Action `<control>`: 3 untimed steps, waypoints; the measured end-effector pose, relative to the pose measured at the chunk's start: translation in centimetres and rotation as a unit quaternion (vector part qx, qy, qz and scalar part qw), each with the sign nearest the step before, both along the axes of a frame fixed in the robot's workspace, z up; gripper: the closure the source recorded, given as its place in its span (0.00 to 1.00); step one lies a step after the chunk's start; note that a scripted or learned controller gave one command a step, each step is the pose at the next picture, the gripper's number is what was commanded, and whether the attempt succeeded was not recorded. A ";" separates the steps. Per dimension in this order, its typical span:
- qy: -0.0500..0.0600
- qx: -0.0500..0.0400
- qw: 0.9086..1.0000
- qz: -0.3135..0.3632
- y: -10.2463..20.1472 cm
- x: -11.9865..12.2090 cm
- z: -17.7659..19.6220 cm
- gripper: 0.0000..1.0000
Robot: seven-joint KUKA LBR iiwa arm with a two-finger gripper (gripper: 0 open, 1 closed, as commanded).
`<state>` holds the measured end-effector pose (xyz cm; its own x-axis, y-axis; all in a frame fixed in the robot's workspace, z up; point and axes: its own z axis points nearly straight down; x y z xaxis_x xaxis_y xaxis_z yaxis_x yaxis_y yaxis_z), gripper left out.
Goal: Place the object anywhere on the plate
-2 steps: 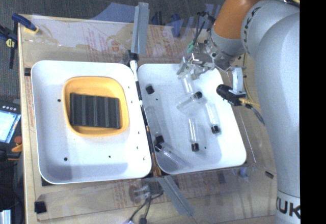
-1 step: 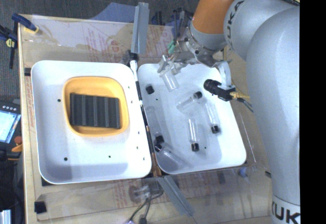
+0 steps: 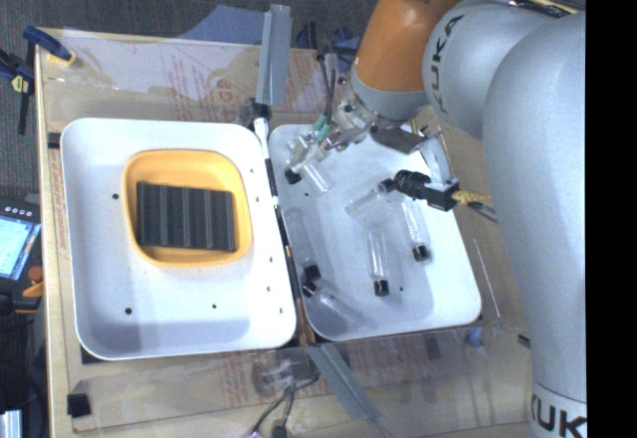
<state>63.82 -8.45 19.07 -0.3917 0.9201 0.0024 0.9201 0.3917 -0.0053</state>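
Picking is looking like the step in hand: the gripper [image 3: 317, 139] is hovering over the right bin's [image 3: 453, 302] far-left corner among clear tubes [image 3: 379, 262], finger state untellable, and next needs a grasp before crossing to the yellow plate [image 3: 184, 167].

Arm [image 3: 498, 127] cut off by top and right edges; base lettering at bottom right clipped. Wrist covers upper right corner of right bin [image 3: 453, 292].

Gripper [image 3: 333, 132] mostly masked by wrist hardware; finger spacing unreadable, nothing discernible between fingers.

Clear tubes [image 3: 396, 242] with black caps in right bin nearly transparent against white floor; outlines faint, exact count uncertain. One tube [image 3: 323, 299] at lower left of that bin partly lost in rim shadow.

Dark ribbed insert [image 3: 189, 217] on yellow plate [image 3: 184, 167] in left bin [image 3: 95, 317]: material undeterminable.

Small screen [image 3: 14, 245] cropped by left edge, display illegible. Blue clamp [image 3: 45, 43] at upper left partly cut off. Clear item [image 3: 279, 376] below bins blurred, unidentifiable.
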 end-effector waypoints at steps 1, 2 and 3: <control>-0.002 0.000 0.994 0.113 3.2 1.3 2.5 1.00; -0.001 0.001 0.973 0.232 4.2 -0.1 0.1 1.00; -0.004 0.000 0.928 0.374 6.7 0.5 0.2 1.00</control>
<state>64.37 -1.78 19.31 -0.9200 0.3920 -0.0026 0.3920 0.9200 0.0005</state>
